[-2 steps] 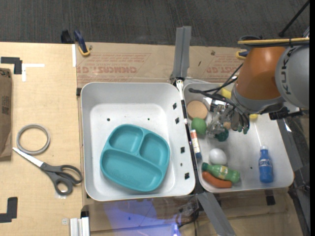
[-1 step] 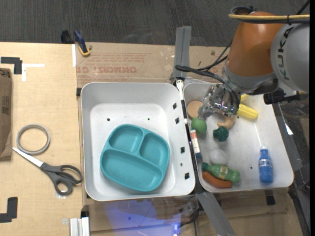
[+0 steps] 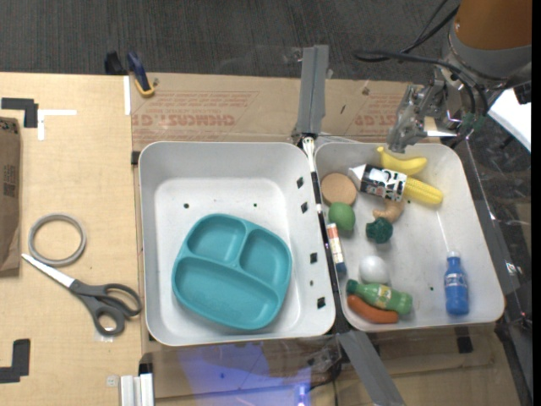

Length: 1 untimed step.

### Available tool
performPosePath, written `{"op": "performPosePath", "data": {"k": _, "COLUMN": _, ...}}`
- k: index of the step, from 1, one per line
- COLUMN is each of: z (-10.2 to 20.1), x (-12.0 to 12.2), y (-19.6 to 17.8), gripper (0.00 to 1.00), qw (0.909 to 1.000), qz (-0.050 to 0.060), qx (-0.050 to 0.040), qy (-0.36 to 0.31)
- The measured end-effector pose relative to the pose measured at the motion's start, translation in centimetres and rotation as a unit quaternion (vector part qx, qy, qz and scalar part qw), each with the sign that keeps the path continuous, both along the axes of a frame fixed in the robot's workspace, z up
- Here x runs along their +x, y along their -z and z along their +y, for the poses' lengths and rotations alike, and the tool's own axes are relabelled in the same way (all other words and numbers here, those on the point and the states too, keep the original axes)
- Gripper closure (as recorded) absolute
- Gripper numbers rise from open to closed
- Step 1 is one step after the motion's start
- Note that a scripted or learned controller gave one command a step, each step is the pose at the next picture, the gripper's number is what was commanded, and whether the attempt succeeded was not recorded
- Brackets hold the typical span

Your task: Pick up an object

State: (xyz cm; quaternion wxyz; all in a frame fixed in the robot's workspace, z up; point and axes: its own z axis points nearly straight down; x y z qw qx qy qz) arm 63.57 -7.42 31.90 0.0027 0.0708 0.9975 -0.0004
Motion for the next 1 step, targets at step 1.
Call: {"op": "performPosePath", "data": {"k": 1, "z": -6.93, "x": -1.75, "y": 22.48, "gripper": 1.0, "qw": 0.9992, "qz": -0.001, "qx": -0.0003, "qy": -0.04}}
